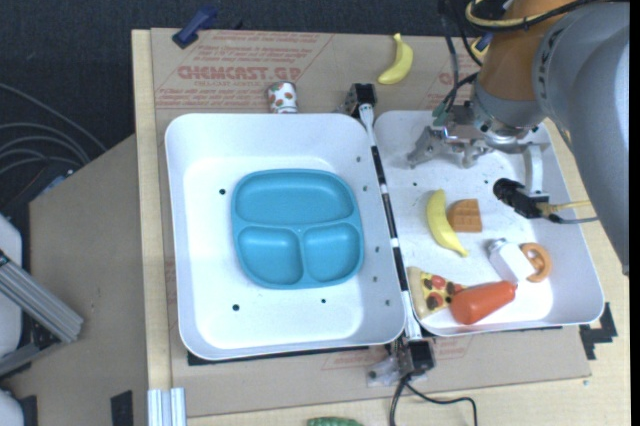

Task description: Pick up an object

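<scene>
Banana (443, 222) untouched mid right bin (572, 306); gripper (452, 142) near bin's far-left corner, fingers' state unclear; grasp remaining.

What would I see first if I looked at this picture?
Probably the big blue plastic divided plate, lying in the middle of the left white bin. Next, the bright toy food in the right white bin: a yellow banana, a brown block beside it and an orange carrot near the front. The grey and orange robot arm hangs over that bin's far end.
</scene>
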`<state>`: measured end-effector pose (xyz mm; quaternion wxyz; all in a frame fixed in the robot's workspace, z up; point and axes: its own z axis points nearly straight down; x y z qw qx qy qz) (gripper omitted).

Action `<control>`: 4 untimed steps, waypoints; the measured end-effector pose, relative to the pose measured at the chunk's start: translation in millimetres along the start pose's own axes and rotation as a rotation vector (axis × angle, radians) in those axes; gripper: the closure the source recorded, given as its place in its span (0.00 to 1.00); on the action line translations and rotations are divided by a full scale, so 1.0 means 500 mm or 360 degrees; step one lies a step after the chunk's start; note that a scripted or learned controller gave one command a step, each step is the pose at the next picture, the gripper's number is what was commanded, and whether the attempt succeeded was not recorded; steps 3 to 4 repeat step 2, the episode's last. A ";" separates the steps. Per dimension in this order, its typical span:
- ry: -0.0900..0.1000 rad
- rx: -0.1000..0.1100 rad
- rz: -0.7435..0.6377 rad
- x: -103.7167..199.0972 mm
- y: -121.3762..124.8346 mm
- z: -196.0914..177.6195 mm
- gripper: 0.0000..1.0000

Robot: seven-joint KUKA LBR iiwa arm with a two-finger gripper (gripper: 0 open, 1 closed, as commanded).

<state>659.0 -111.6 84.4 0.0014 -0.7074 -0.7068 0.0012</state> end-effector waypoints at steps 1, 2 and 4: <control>-0.0002 -0.0009 -0.0003 -0.003 0.016 -0.001 0.00; 0.0001 -0.0004 -0.0003 0.033 0.015 -0.001 0.00; 0.0001 -0.0004 -0.0003 0.033 0.015 -0.001 0.00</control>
